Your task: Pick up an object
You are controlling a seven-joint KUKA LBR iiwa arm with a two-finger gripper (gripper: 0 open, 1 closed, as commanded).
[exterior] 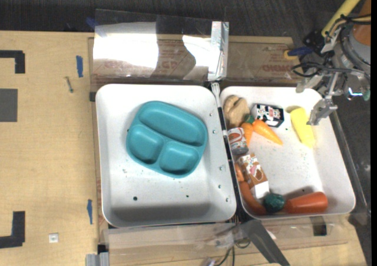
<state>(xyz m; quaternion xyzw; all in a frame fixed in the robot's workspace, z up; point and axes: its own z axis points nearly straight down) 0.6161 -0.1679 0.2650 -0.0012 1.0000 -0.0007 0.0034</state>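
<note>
Nearest, an orange-red plastic carrot (305,202) lies along the right bin's (339,158) front edge, beside a dark teal lump (274,202).

Lengthwise along that edge it lies, blunt end toward the bin's right corner. Farther back sit a small orange carrot (266,131), a yellow banana-like piece (303,125), a black-and-white carton (268,114) and a tan lump (235,108). The left bin (112,158) carries a teal divided plastic tray (166,138). At the right bin's far right corner the gripper (321,111) hangs beside the yellow piece; whether its fingers are apart cannot be told.

Grey metal claw (323,108) on slim silver fingers, black and blue cables, yellow tube above
</note>
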